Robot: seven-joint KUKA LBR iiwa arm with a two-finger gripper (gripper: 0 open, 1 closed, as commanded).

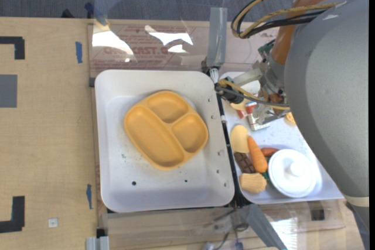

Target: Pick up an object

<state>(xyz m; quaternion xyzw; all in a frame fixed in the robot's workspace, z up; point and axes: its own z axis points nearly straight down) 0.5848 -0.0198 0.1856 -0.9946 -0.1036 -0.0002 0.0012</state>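
Carrot just below tool, rt bin.

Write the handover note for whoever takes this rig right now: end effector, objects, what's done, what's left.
End effector: low over the back of the right bin, largely hidden under the arm; grip state cannot be read, nothing seen held.
Objects: carrot, white lidded container and pale food pieces lie at the front of the right bin. Orange divided plate sits in the left bin.
Done: arm is positioned over the right bin.
Left: grasp an object and lift it.
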